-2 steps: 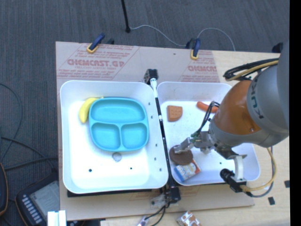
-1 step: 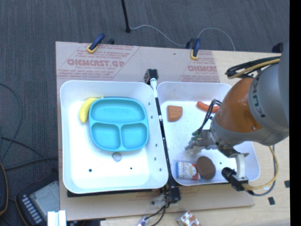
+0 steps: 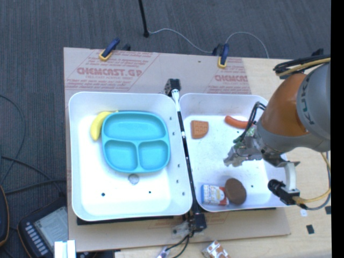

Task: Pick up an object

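— Over the right bin (image 3: 215, 98), what is the arm doing?

— Its gripper (image 3: 236, 157) hangs above the bin's bare middle, with nothing visibly held. Whether the pincer is open or closed, I cannot tell; it is too small and blurred.

— What could it pick up?

— A brown round object (image 3: 235, 191) and a small packet (image 3: 213, 194) lie together at the near wall. An orange waffle-like piece (image 3: 199, 129) and a sausage (image 3: 236, 121) lie near the far side.

— And the left bin (image 3: 80, 160)?

— It holds a blue divided plate (image 3: 135, 141) with a banana (image 3: 97, 124) beside it. That is well away from the arm, so I judge the right-hand items likelier targets.
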Motion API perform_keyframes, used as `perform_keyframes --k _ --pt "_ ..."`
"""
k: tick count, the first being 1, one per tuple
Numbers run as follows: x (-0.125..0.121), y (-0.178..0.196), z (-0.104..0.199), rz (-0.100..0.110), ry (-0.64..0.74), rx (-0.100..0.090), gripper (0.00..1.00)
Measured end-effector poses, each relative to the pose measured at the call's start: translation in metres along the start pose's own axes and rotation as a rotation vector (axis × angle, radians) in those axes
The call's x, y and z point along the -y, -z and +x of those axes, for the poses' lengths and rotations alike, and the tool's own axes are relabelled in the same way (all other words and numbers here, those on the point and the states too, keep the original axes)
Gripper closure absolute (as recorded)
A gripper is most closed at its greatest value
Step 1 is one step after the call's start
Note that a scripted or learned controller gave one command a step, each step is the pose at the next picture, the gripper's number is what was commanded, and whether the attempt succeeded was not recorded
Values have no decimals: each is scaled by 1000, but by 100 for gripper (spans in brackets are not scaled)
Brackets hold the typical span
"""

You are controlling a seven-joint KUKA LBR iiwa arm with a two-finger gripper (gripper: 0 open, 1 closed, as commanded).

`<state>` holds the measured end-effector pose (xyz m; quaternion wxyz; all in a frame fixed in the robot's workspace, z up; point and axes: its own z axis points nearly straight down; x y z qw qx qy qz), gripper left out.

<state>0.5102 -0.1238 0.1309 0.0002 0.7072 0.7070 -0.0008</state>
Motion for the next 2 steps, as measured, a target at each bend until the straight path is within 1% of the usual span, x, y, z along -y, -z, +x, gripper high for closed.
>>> perform_keyframes --k 1,2 --pt "0 0 0 1 0 0 0" --pt "25 -43 27 -8 -2 3 0"
